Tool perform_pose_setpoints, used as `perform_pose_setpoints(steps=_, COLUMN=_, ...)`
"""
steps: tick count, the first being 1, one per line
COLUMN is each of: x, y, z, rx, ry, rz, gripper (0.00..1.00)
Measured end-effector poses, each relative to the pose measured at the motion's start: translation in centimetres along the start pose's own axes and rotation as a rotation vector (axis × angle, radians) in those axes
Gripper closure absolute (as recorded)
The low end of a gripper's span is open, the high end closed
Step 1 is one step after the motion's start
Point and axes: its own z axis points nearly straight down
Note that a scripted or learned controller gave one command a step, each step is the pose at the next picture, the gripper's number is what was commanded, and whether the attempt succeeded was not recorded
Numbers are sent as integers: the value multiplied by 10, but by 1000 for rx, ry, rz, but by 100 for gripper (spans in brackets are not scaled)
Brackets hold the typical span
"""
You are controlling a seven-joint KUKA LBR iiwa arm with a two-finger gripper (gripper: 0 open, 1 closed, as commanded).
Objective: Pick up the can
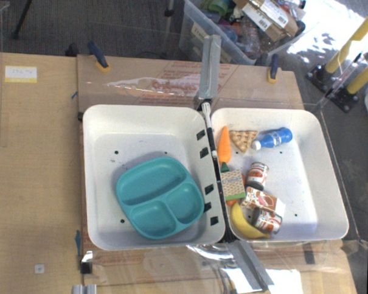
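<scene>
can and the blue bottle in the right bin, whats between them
In the camera view only bare white bin floor lies between the can and the blue bottle; the pizza slice sits just left of that stretch.

A teal divided plate (pixel 160 197) lies in the left bin (pixel 106 125); the can (pixel 257 175) stands in the right bin (pixel 316 179).

A robotics lab or test workspace, seen from above. A plywood bench (pixel 31 167) carries 2 shallow white bins (pixel 91 170) side by side, fixed in place with black brackets and blue clamps (pixel 100 62). A clear plastic sheet (pixel 156 84) is taped to the bench behind them. On the grey carpeted floor beyond stands a clear storage tub (pixel 238 30) crammed with assorted packaging and toy items, beside yellow-and-black equipment legs (pixel 352 53).
</scene>
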Motion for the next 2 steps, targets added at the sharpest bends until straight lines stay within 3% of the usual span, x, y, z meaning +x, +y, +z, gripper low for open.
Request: perform_pose_setpoints(steps=2, x=-1, y=3, z=-27, rx=-12, ry=-17, rz=-3, gripper=100)
